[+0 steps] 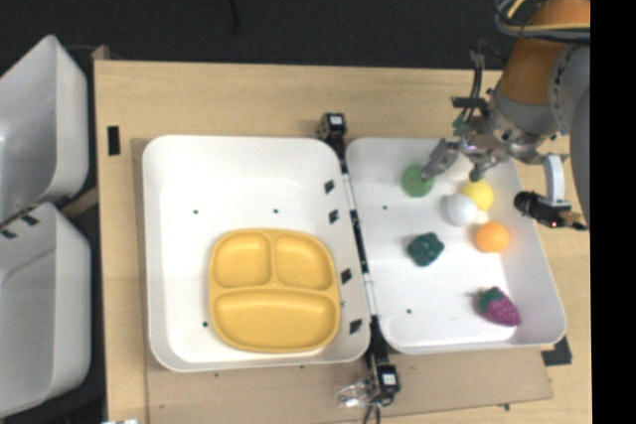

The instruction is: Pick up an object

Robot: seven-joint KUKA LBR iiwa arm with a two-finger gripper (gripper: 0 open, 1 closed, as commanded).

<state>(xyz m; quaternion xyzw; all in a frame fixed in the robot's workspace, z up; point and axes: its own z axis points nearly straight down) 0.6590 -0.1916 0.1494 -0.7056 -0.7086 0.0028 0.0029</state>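
The grey arm with its orange band reaches in over the far corner of the right-hand shallow white bin (532,313), and its two-finger gripper (452,161) hangs with its fingers spread apart, one dark finger slanting down toward the small round green object (415,181) and the other ending close above the small yellow object (480,195); nothing sits between them, so nothing is held. The likeliest target, as I judge it, is either the green piece near the bin's far wall or the cluster just beside it. The risk lies in that crowding: the yellow object touches a small white ball (461,209), with a small orange ball (491,236) just below, so a descent aimed at one could nudge its neighbours, and round things would roll out from under closing fingers. The green piece sits near the finger's tip rather than centred between the two, so closing here would probably knock it aside or miss it. Counting the right bin: one green round object, one yellow, one white ball, one orange ball, one dark teal lumpy object (426,248) near the middle, and one purple grape-like cluster with a green top (500,307) near the front, six in all. The left-hand white bin (169,213) holds one yellow three-compartment plastic tray (274,291).
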